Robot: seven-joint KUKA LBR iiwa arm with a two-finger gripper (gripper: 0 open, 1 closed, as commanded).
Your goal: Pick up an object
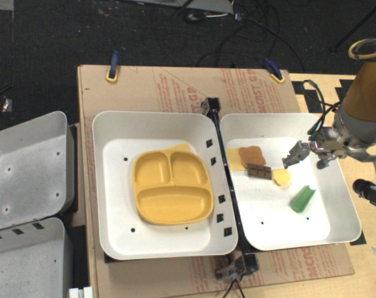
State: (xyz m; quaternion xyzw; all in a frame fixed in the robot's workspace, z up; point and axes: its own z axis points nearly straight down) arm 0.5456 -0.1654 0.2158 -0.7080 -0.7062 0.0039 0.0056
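The right bin (337, 228) holds a few small things. A brown piece (251, 154) lies on a tan flat piece (234, 160), with a dark brown bar (259, 171) just below it. Beside the bar sits a small yellow round piece (282, 178), and a green block (303, 199) lies lower right of that. My gripper (309, 157) hovers over the right half of this bin, above and to the right of the yellow piece. It is open, with nothing between its fingers.
A yellow divided plate (173, 187) lies in the left bin (110, 166). A black divider (222, 172) runs between the bins. Loose white bin lids (26, 166) rest at the far left. Clamps (113, 73) hold the cardboard base at the back.
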